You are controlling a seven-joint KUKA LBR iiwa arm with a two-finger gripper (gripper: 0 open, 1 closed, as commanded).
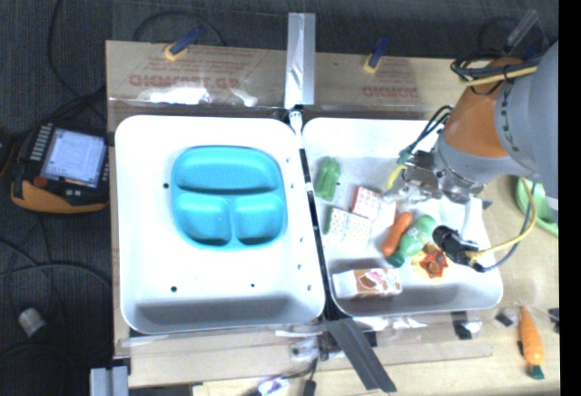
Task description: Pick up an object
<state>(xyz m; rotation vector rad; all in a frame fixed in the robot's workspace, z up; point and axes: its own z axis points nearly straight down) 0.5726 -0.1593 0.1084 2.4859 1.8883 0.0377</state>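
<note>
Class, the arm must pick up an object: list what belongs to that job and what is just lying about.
Job: gripper; right bin; carrot; green pickle; small cartons.
Lying about: blue tray; handheld screen; blue clip; loose carrot.

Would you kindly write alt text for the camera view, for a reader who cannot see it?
A grey arm reaches from the right over the right bin, which holds small toy foods, including a carrot and a green pickle. The left bin holds a blue divided tray.
</note>
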